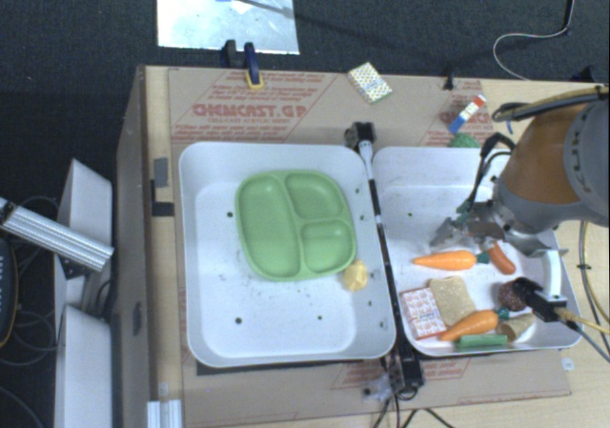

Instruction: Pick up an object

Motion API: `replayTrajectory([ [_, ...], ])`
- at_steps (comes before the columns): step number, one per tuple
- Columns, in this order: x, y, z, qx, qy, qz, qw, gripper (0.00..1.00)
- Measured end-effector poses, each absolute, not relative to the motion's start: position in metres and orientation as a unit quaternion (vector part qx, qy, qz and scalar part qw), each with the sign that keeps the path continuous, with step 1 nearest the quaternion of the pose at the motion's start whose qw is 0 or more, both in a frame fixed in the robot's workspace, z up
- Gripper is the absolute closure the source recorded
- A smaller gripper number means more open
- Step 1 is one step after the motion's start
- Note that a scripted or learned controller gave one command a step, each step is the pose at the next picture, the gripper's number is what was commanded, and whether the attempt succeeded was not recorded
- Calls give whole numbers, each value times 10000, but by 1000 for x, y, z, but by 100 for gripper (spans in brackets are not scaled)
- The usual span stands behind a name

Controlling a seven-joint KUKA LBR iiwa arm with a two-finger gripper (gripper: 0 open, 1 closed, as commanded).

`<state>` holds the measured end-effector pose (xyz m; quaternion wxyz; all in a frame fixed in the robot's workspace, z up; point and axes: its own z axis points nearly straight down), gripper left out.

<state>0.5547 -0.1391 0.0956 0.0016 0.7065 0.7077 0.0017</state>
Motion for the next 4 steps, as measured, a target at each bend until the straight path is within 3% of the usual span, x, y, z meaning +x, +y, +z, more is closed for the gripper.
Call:
replayTrajectory([
  [1, 602, -133, 85, 7058, 7084, 8, 9, 0],
  [2, 603, -133, 95, 7052, 7090, 18, 18, 100],
  [3, 603, -133, 95, 7052, 7090, 17, 17, 0],
  [4, 604, -133, 106, 7045, 7097, 30, 26, 100],
])
